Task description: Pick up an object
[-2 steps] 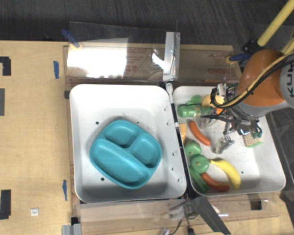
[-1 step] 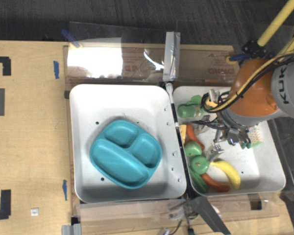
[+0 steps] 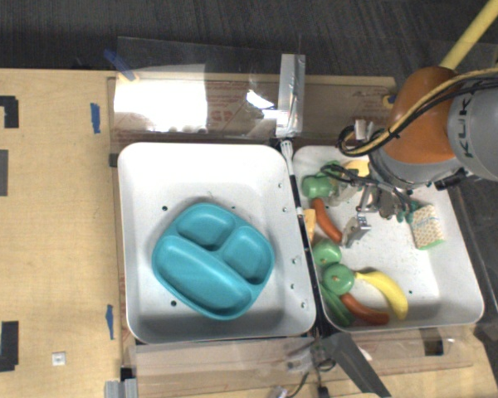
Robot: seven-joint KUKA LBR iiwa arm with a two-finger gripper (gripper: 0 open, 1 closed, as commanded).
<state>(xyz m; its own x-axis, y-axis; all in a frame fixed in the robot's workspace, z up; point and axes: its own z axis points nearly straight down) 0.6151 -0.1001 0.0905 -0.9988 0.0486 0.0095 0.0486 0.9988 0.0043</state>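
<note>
Toys (image 3: 342, 279) lie in right bin (image 3: 456, 297) | gripper (image 3: 358, 226) low over bin floor, nothing between fingers, spread unclear | pick not yet made

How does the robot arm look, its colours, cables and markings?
The arm is grey, with a rounded orange band above the wrist. Black and yellow cables loop beside the band. White letters, partly cut off, mark the grey casing. The claw is small, metallic and dark.
</note>
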